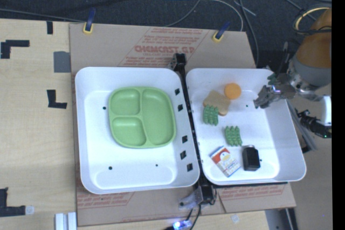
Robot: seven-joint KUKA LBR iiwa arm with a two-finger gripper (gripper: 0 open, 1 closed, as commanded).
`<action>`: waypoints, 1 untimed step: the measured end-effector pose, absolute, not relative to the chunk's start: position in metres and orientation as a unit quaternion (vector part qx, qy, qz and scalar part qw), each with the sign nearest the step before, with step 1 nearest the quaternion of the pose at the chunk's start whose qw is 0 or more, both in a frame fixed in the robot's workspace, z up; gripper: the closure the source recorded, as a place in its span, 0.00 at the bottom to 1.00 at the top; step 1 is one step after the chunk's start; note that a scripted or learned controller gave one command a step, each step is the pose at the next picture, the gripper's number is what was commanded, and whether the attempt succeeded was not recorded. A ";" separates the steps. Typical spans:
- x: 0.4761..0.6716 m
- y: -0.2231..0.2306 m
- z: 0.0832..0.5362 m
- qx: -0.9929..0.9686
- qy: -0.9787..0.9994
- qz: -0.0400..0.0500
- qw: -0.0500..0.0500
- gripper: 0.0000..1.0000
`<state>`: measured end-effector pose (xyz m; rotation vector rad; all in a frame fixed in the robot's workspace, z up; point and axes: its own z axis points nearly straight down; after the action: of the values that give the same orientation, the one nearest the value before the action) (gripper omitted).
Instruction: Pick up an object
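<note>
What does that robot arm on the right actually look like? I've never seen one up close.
The arm is rounded and grey, with an orange band above the wrist. It narrows to a small dark gripper built from metal parts, with a hint of green near its base. Thin dark cables run beside the arm's lower body.

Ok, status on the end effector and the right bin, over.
End effector above right bin's far right edge, nothing between its fingers. Orange ball nearest, beside tan block. Path to ball clear.
</note>
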<state>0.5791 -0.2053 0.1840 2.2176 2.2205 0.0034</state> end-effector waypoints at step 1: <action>0.580 -0.201 0.247 0.706 0.708 0.002 0.003 1.00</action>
<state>0.5803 -0.2011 0.2474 2.2148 2.2202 0.0051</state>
